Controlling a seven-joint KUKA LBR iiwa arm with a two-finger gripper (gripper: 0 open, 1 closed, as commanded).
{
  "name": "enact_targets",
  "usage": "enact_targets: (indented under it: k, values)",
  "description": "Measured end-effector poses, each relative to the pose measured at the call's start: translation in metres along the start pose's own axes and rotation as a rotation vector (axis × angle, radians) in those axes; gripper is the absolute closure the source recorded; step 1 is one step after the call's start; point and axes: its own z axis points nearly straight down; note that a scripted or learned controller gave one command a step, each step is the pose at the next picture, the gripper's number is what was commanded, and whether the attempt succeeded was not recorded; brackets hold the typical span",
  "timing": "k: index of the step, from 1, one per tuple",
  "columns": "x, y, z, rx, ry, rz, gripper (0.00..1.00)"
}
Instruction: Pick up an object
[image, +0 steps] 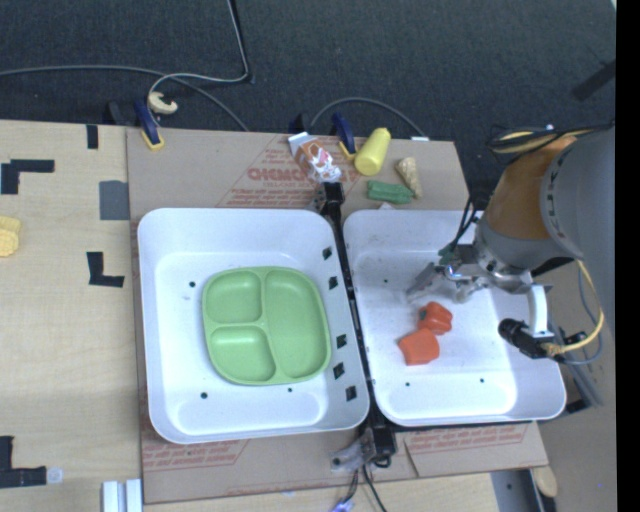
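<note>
Left bin (165, 300): a green plate (266, 325) with three compartments lies flat near the middle, nothing on it.

Behind the bins, on the cardboard sheet (250, 170): a small printed packet (312, 155), then a yellow piece (373, 150), a green piece (388, 192) and a pale tan piece (409, 176) (all loose, close together, outside either bin).

Right bin (470, 395): two orange blocks, touching or nearly so. The smaller orange block (436, 318) sits just above and right of the larger orange block (419, 347), both on the bin floor near its middle.

Gripper (432, 284): low over the right bin, pointing left, its tips just above the smaller block. Fingers look spread, nothing between them. No contact with either block that I can make out.

Arm (570, 200): enters from the right, orange band above the wrist.
</note>
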Motion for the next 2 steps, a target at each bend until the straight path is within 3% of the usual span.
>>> enact_targets:
  k: [1, 2]
  values:
    - [0.021, -0.057, 0.010, -0.010, -0.004, 0.001, 0.00]
    - [0.064, -0.089, 0.010, -0.011, -0.005, 0.001, 0.00]
